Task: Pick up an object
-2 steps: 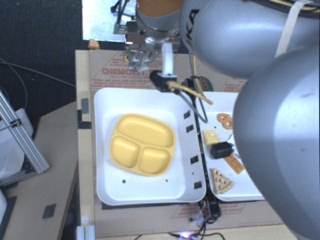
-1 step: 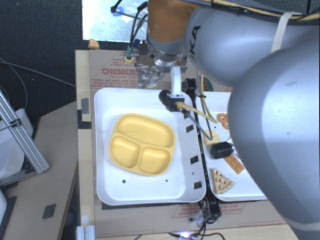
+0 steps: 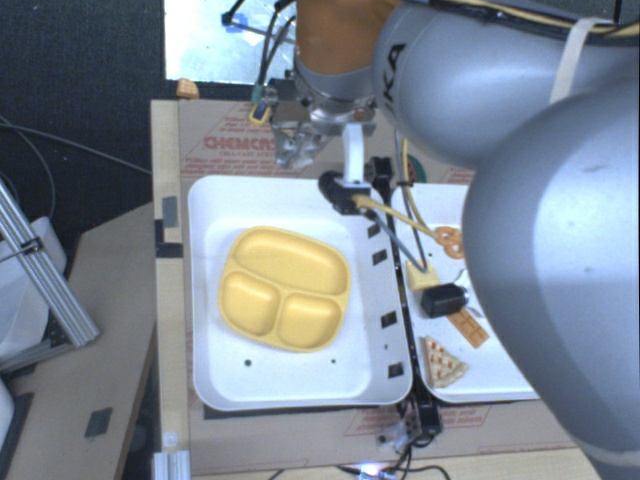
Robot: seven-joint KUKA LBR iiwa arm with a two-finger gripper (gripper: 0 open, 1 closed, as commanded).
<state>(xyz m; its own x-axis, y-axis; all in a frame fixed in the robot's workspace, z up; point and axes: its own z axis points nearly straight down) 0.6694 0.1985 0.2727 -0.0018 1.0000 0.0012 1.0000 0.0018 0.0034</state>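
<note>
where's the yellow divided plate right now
The yellow divided plate lies in the middle of the left white bin, left of the black divider strip between the two bins.

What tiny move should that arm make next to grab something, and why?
Probably swing toward the yellow three-compartment plastic plate in the left white bin, then descend: the gripper sits above that bin's far edge, away from the plate.
</note>
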